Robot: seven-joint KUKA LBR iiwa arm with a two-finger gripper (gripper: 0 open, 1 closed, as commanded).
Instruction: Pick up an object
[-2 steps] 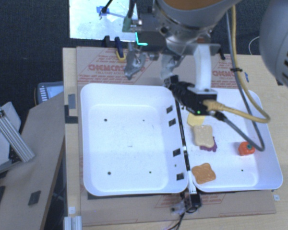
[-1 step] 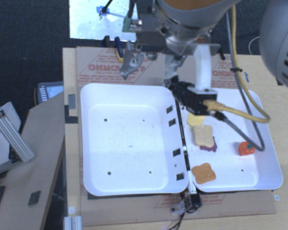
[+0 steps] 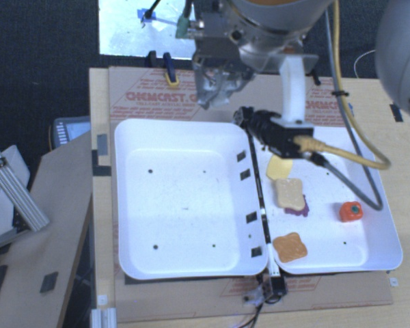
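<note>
Four small things lie in the right bin (image 3: 376, 251), which sits toward the right edge of the bench (image 3: 102, 108): a yellow slice (image 3: 279, 167) near the divider, a pale piece of bread (image 3: 289, 193) just below it resting on something purple (image 3: 299, 209), a brown toast (image 3: 290, 247) near the bin's front edge, and an orange fruit (image 3: 351, 212) well apart toward its right side. Any of them could be the pick, since all lie loose and flat. The jaws (image 3: 215, 87) hang above the bench's back edge, behind the left bin (image 3: 130, 183), holding nothing visible; whether they are released or clenched I cannot tell.
</note>
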